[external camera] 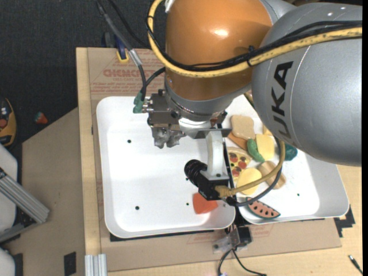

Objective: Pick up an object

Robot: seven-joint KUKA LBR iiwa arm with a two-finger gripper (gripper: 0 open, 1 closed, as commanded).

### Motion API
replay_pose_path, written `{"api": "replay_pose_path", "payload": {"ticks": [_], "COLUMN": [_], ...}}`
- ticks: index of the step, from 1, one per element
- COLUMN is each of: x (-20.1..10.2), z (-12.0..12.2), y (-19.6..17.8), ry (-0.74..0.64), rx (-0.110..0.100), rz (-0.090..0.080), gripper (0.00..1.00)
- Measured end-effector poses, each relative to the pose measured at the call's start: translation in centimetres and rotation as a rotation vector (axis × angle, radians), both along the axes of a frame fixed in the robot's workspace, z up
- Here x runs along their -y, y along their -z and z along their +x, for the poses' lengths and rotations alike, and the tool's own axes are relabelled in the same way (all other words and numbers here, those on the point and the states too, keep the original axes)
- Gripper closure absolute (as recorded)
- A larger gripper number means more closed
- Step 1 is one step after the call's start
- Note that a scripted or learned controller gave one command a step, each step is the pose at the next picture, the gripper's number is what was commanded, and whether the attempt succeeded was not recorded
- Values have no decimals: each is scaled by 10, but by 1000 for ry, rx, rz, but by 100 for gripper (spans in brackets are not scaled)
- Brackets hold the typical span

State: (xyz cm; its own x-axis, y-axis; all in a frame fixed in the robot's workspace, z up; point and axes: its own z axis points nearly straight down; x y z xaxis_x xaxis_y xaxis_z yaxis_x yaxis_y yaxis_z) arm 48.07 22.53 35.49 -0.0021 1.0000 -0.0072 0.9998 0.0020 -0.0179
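My gripper [167, 138] hangs over the back middle of the left bin [123, 171], under the big orange and grey wrist. Beneath it I see only bare white floor. A small red-orange piece [202, 203] lies at the left bin's front right corner, well in front of and to the right of the gripper. The right bin [322, 194] holds toy foods: a bread slice [243, 125], a pizza slice [237, 161], a yellow piece [266, 147], a teal piece [290, 152] and a watermelon slice [266, 210]. The arm hides much of that bin.
Both bins rest on a cardboard sheet [92, 85]. A blue-handled clamp [121, 43] stands at the board's back left. Cables and a small connector [237, 237] lie in front of the bins. Grey rails [23, 203] sit at the far left.
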Motion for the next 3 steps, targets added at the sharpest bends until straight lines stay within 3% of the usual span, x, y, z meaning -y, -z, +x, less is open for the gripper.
{"api": "replay_pose_path", "payload": {"ticks": [1, 2, 3], "x": [1, 1, 1], "z": [67, 67, 22], "y": [-74, -188, -99], "ry": [4, 0, 0], "rx": [29, 33, 6], "rz": [10, 13, 3], "gripper": [100, 100, 100]}}
